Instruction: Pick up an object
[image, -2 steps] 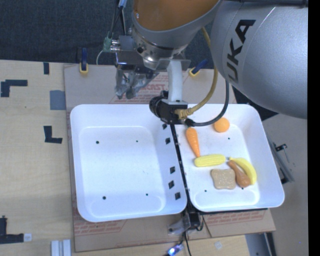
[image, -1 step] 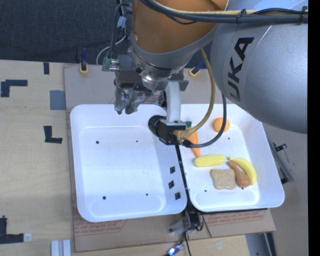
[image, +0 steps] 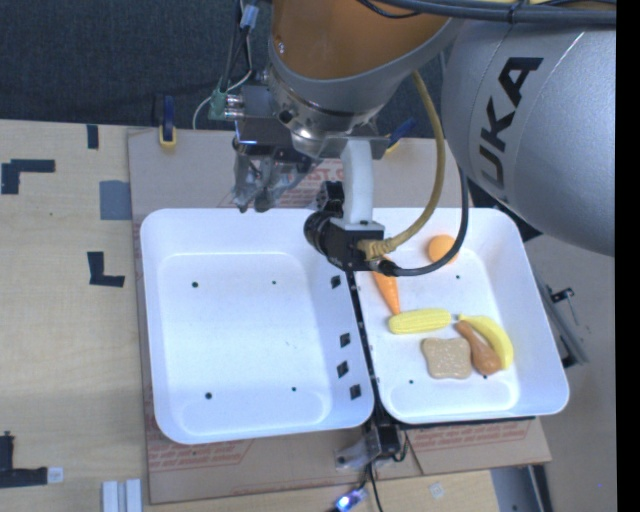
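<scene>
The right bin (image: 520, 260) holds several food items: an orange carrot (image: 387, 291), a yellow corn cob (image: 419, 321), a yellow banana (image: 495, 338), a brown sausage (image: 480, 352) lying against the banana, a slice of toast (image: 446, 358), and an orange round fruit (image: 441, 247). My gripper (image: 256, 190) hangs high over the back edge of the left bin (image: 160, 300), far from the items. Nothing shows between its fingers (image: 245, 186), which point down and look close together.
Cardboard (image: 180, 170) lies under both bins on the wooden bench (image: 60, 330). The big grey arm fills the top right, above the right bin's back corner. Black tape marks (image: 100, 268) dot the bench at left.
</scene>
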